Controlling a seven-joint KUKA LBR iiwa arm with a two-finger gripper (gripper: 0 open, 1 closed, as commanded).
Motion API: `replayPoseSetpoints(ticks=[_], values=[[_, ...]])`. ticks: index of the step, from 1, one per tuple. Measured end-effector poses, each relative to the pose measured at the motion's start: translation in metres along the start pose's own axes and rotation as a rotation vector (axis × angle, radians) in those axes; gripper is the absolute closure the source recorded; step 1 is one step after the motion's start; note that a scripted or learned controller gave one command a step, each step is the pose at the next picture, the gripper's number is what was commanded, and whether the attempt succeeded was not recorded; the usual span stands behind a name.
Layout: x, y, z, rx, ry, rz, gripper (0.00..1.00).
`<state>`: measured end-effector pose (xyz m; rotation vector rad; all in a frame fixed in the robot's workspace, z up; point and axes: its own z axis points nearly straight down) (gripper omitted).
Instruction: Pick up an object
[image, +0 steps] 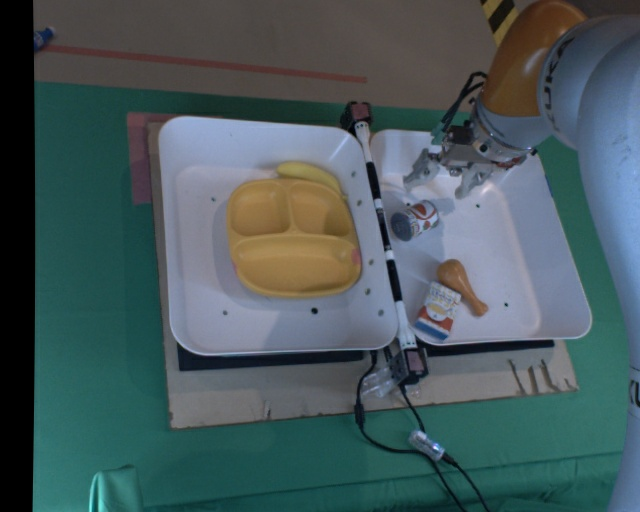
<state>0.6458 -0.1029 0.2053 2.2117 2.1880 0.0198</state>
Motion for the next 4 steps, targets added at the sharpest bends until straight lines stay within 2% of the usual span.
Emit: replayPoseSetpoints(ticks=[1,2,3,4], values=[[-0.004,-0.010,0.017,0.017,0.006,-0.006,0.00],[-0.008,-0.006,0.000,0.000,0.000,0.000,1.00],[-0.027,0.060,-0.095,0.016,0.006,-0.007,1.00],[0.003,0.060,-0.142,0.014,0.007,-0.006,1.00]])
